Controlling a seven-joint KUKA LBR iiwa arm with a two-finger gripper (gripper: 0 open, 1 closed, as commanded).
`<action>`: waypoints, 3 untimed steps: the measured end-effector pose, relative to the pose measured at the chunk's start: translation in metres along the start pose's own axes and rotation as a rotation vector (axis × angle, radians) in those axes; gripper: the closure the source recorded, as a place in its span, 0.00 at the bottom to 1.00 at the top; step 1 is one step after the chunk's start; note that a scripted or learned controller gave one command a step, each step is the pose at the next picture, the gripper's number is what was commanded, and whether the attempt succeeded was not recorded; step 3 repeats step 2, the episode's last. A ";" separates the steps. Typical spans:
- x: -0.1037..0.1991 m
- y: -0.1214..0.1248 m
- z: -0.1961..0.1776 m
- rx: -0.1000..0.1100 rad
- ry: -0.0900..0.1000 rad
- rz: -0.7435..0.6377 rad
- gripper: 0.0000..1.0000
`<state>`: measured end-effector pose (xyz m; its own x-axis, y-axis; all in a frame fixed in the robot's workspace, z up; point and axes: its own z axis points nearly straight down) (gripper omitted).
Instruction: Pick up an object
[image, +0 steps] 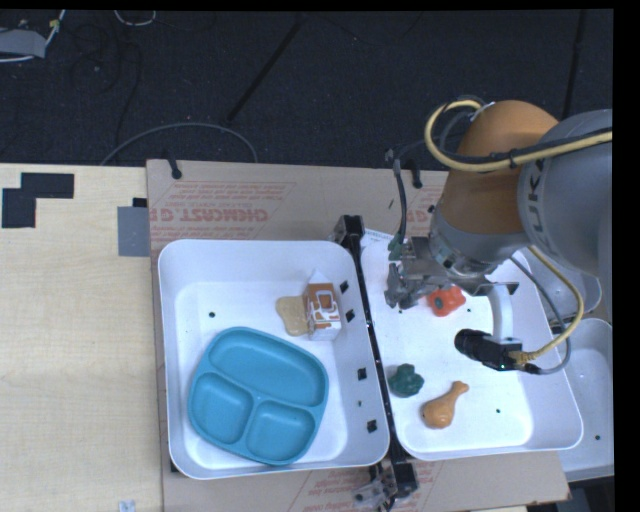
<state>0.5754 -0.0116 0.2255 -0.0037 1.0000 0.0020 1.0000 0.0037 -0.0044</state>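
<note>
The arm comes in from the right and its gripper (402, 285) hangs low over the back left part of the right bin (560, 425), close to the divider between the two bins; whether the jaws stand open or closed I cannot tell, since the wrist and its cabling hide them. Just beside the gripper, to its right, lies a small orange-red object (446, 299) on the bin floor, and it seems the likeliest target because it is nearest. Nothing is visibly held, so the pick looks not yet made. Nearer the front of the same bin sit a dark green toy (405, 380) and a tan drumstick-shaped toy (444, 404), close together but apart, free to be taken. The left bin (175, 290) holds a blue divided plate (259, 394), a small printed carton (322, 308) and a tan piece (292, 315) touching it; these lie well apart from the gripper.
</note>
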 end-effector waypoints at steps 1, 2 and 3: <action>0.045 -0.003 0.003 0.001 -0.001 0.001 1.00; 0.101 -0.013 0.008 0.002 -0.001 -0.001 1.00; 0.101 -0.013 0.008 0.002 -0.001 -0.001 1.00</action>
